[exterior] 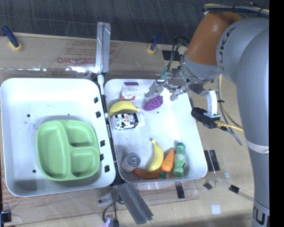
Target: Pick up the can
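So, starting at the left, the left bin (9, 126) holds a green divided tray (68, 149). In the right bin (191, 126), the can (131, 162) stands at the near left corner, just beside a red pepper (144, 173), a banana (155, 156), a carrot (167, 159) and a green bottle (180, 159). My gripper (163, 90) hovers at the far side over the purple grapes (153, 102), fingers spread apart and holding nothing. I judge I am at the approach step: next I must travel nearward and leftward, then descend squarely over the can without catching the pepper.
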